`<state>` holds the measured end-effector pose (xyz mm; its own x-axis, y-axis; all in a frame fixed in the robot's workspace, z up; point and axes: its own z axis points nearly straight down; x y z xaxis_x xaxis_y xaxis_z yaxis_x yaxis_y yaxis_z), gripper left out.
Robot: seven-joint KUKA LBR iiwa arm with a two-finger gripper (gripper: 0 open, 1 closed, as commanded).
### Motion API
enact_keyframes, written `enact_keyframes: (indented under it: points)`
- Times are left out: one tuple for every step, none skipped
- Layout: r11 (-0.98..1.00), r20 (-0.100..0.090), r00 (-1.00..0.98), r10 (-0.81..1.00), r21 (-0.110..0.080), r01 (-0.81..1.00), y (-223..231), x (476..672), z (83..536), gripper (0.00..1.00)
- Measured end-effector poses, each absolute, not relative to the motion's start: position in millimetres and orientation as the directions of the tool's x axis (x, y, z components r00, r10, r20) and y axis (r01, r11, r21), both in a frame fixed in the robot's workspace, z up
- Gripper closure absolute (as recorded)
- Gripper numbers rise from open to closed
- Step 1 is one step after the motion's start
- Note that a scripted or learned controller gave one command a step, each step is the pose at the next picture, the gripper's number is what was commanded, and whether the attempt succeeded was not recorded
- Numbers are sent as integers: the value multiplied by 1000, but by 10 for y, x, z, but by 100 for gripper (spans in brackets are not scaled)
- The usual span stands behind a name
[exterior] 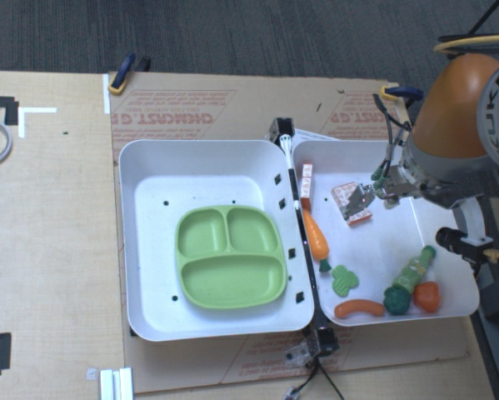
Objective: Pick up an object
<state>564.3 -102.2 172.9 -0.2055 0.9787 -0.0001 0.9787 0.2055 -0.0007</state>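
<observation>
While the gripper point(361, 200) hangs at the small red-and-white printed packet point(350, 201) in the right white bin point(449, 311), how far it is parted cannot be told. A square descent onto the packet is advised. Nearby, an orange plastic carrot point(316, 238) lies against the dividing wall; a green sectioned plate point(230, 256) is kept well apart.

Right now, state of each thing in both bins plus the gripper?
green divided plate: flat, upright, in left bin.
carrot: lying along right bin's left wall.
small red-and-white box: in right bin, just under the gripper; hold cannot be told.
green leafy piece: lying flat.
sausage: lying by the front wall.
green bottle: lying on its side.
tomato: resting beside the bottle.
</observation>
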Motion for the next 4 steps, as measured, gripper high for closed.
enact_keyframes:
  points:
    - [200,-5,-199,980,7,980,-1047,6027,968,0]
    - [198,-7,-198,980,13,980,-1057,6043,1079,100]
    - [586,0,-586,810,0,810,-978,5940,925,100]
    - [586,0,-586,810,0,810,-979,5940,925,0]
